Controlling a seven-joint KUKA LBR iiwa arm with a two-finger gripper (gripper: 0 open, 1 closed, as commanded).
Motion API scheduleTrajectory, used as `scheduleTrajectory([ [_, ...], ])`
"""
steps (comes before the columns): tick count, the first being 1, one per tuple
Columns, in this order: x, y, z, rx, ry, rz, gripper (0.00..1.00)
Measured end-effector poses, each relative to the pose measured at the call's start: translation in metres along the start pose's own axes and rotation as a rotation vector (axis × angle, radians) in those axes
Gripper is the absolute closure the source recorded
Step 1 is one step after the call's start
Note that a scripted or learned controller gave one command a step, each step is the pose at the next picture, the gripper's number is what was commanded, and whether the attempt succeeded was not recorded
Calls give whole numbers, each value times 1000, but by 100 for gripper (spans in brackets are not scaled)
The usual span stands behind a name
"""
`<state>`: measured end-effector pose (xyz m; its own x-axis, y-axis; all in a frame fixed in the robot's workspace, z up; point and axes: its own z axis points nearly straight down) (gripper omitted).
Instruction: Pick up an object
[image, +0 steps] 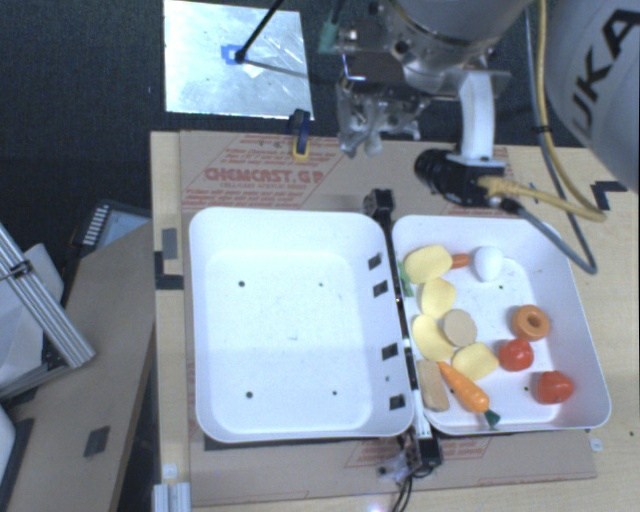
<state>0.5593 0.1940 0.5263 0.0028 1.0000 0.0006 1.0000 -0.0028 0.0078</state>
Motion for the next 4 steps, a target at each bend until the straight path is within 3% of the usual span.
scheduleTrajectory([
  [1, -42, 69, -9, 1, -1, 0, 100],
  [2, -88, 111, -9, 2, -1, -1, 100],
  [4, -197, 110, -8, 6, -2, -1, 100],
])
